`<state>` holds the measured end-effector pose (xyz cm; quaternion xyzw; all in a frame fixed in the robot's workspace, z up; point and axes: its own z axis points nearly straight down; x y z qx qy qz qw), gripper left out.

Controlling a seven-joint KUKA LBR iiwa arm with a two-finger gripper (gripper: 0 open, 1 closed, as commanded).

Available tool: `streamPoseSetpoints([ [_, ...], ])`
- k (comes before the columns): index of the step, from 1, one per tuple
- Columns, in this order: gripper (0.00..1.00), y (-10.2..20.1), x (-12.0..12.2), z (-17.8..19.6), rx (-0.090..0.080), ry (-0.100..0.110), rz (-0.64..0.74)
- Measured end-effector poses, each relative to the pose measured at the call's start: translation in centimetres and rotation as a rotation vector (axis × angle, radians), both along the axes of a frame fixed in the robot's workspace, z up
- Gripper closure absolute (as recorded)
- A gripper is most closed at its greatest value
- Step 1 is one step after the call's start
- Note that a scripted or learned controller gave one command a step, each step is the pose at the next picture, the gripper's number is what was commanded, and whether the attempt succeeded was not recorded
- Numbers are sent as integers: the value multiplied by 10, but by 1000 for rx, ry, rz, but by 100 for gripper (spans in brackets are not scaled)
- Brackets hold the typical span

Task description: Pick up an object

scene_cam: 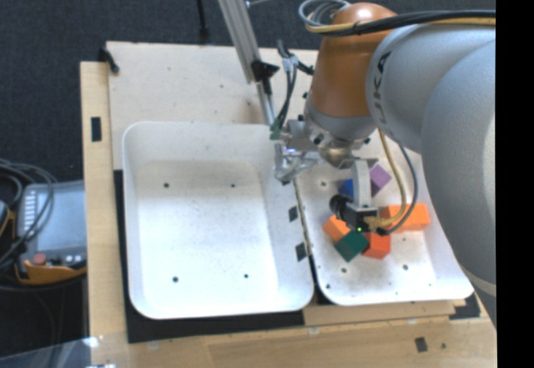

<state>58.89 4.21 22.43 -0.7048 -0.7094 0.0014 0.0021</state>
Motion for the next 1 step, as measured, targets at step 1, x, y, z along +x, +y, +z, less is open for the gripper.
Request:
streamPoseSetpoints([
  [1, 100, 57, 5, -2, 1, -5, 2],
])
